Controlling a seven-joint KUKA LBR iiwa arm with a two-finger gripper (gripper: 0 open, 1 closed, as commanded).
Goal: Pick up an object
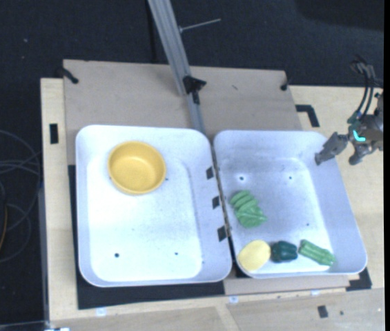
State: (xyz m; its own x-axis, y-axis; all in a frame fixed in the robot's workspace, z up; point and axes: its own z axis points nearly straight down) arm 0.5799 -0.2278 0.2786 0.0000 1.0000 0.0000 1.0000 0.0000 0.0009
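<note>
Even overhead light, soft and low in detail.
Bright, nearly washed out on both white bins [201, 185]; dark and murky on the floor [15, 33] around the bench; faint shadows, grainy, slightly blurred throughout.

Two bins, both white with faint grey speckling: left bin [139, 254], right bin [284, 164]. Bowl [137, 167] in left bin: yellow, deeper golden inside. In right bin: ridged vegetable [247, 209], light green; round fruit [254, 254], pale yellow; small pepper [284, 252], dark green; long vegetable [316, 252], mid green. Bench [56, 205]: pale tan, with black corner marks. Floor around it: black. Gripper [343, 150]: dark grey, with a teal spot.
</note>
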